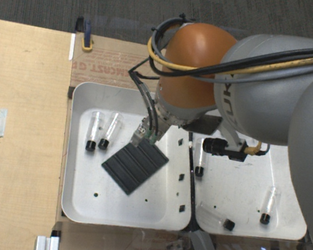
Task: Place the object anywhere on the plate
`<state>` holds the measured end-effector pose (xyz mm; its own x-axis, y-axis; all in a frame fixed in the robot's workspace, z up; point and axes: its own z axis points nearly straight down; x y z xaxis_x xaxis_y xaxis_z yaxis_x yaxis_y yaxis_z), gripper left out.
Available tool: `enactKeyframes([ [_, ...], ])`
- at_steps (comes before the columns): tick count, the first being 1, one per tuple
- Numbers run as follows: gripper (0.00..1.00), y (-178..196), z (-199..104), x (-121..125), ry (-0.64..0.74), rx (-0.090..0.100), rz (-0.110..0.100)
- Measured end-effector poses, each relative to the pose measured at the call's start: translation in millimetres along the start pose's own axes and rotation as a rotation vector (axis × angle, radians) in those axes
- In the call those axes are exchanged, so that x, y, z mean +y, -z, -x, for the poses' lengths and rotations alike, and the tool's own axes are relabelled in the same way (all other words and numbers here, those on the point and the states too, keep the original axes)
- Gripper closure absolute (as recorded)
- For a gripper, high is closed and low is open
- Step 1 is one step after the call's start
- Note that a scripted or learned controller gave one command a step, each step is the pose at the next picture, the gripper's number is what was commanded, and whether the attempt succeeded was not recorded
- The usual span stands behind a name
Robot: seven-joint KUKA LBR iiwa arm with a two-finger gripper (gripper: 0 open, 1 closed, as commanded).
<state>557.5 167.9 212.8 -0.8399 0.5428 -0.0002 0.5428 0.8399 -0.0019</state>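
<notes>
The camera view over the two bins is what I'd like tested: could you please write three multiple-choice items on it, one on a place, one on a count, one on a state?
1. Where does the black ribbed plate lie?
A. In the left bin
B. In the right bin
C. On the wooden bench

2. How many clear tubes with black caps lie side by side at the left of the left bin?
A. One
B. Two
C. Four

3. How does the plate lie in its bin?
A. Square to the bin walls
B. Standing on edge
C. Flat, turned at a slant to the walls

Answers:
1. A, since the plate rests on the left bin's floor, left of the divider.
2. B, since one tube and a second tube lie next to each other there.
3. C, since its corners point toward the walls like a diamond.
</notes>
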Motion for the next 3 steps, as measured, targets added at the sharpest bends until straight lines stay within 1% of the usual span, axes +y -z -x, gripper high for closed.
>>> enactKeyframes([
  [1,0.0,0.0,-0.1,0.1,0.001,0.0,0.0],
  [2,1.0,8.7,2.2,-1.0,-0.005,-0.001,0.0],
  [3,1.0,12.5,-36.2,38.5,0.333,-0.001,0.003],
])
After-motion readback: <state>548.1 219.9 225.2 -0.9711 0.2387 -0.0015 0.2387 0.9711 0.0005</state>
